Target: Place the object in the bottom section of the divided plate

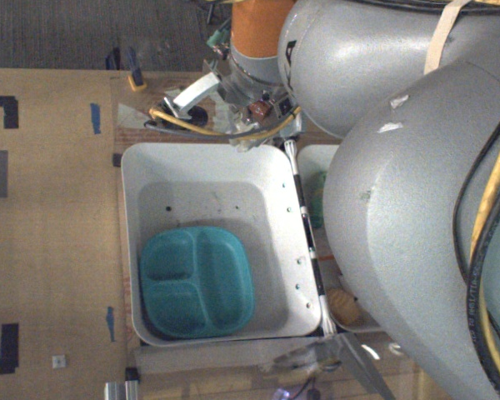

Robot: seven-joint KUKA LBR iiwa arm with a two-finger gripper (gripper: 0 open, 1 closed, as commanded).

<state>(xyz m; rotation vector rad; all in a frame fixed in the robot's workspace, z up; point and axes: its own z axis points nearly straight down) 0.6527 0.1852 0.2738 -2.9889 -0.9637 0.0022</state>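
The teal divided plate point(197, 282) lies flat in the left white bin point(142, 182), in the corner nearest the camera, and all of its sections are bare. Past that bin's far rim hangs the gripper point(233, 115), and I cannot tell how it is set. Right of the bin, the grey arm point(417, 182) covers most of the second bin point(310, 161), where a green thing point(316, 198) and a tan thing point(347, 305) peek out; which is the object I cannot tell.

Bench and surroundings, seen from above.
Tan wooden bench top point(50, 223) carried black corner marks point(2, 111) and blue tape strips point(95, 118); dark grey floor point(67, 15) lay beyond its far edge.
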